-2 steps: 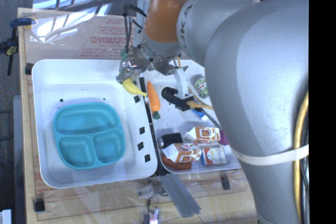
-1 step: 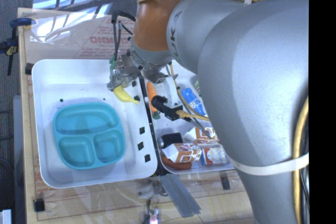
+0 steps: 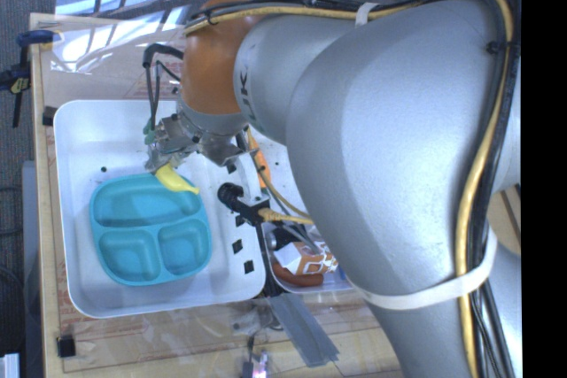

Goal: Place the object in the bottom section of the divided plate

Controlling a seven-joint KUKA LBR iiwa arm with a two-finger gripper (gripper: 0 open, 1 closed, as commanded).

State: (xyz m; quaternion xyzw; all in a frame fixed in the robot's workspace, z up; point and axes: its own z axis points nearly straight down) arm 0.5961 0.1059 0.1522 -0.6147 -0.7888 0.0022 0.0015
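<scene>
Plate (image 3: 151, 228) of blue plastic, divided into three sections, lies just below my fingers (image 3: 164, 157) in the left white bin (image 3: 71, 190). Its one long section runs along the edge nearest me, and the two smaller sections sit side by side on the far side of that.

My wrist comes down over the upper middle of the bin, with the orange band (image 3: 213, 57) just above it and my grey arm (image 3: 381, 146) filling the space to the right. Whether my fingers are apart or together I cannot tell; the wrist housing and cables crowd them.

Directly under my fingers is a small yellow object (image 3: 175, 181), curved and pointed at one end. It touches or overlaps the plate's rim at the corner of the long section, and I cannot tell whether I am gripping it or it simply rests there.

To my right, past the bin's wall, the second bin (image 3: 306, 279) holds a brown and white item (image 3: 301, 264), partly hidden by my arm. Both bins stand on the counter (image 3: 115, 323).
</scene>
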